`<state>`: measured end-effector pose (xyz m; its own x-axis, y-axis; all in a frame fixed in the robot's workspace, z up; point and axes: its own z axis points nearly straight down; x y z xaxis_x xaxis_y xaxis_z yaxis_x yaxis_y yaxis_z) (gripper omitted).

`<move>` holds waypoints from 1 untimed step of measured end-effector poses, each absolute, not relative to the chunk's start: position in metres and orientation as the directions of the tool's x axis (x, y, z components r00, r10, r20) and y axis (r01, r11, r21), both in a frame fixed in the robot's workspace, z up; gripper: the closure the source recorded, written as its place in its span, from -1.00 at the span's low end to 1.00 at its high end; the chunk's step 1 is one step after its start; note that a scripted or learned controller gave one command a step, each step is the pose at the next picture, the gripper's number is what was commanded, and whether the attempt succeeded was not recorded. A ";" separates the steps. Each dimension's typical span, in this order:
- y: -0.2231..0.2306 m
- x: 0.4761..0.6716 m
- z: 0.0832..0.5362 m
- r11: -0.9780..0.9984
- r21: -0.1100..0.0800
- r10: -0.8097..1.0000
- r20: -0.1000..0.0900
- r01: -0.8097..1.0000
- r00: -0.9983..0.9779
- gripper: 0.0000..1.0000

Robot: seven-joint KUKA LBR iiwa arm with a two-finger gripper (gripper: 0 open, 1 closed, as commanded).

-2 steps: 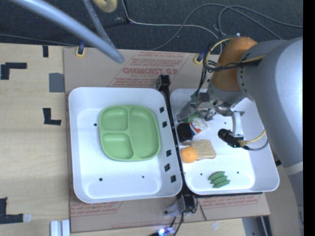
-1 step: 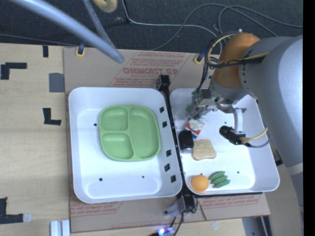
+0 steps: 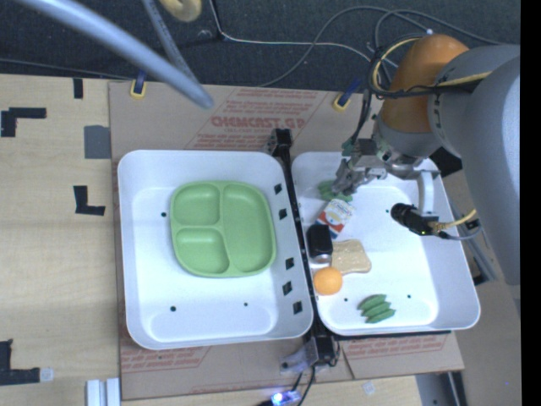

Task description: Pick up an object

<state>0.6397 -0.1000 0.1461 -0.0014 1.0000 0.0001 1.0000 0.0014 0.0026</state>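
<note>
We are looking down on the bench, where the arm (image 3: 456, 108) is reaching in from the right and the gripper (image 3: 348, 178) is hanging low over the far left part of the right bin (image 3: 448, 299). The wrist and its cabling are covering much of the tool, so we cannot tell how the gripper is set, nor whether anything is caught in it. Just below the gripper, a small white packet with a red end (image 3: 338, 214) is lying tilted, and a scrap of something green (image 3: 328, 192) is peeking out beside the tool, too hidden for us to name. Further toward us from the gripper, a dark object (image 3: 319, 241) is sitting against the bin's left wall, hard to make out. Next to it a tan slice like toast (image 3: 352, 257) is lying flat, an orange ball (image 3: 328, 281) is touching its near corner, and a green pea pod (image 3: 376, 308) is resting apart, nearest us. To the gripper's left, across the divider, the left bin (image 3: 144, 311) is holding a green sectioned plate (image 3: 224, 228). A blurred grey bar (image 3: 101, 28) is crossing the top left corner, cut off by the edge.
</note>
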 end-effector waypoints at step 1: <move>-0.093 0.634 0.205 0.003 0.005 1.000 0.000 1.000 -0.003 1.00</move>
<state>0.6344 -0.0932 0.2045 -0.0026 1.0000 0.0001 1.0000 0.0026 0.0049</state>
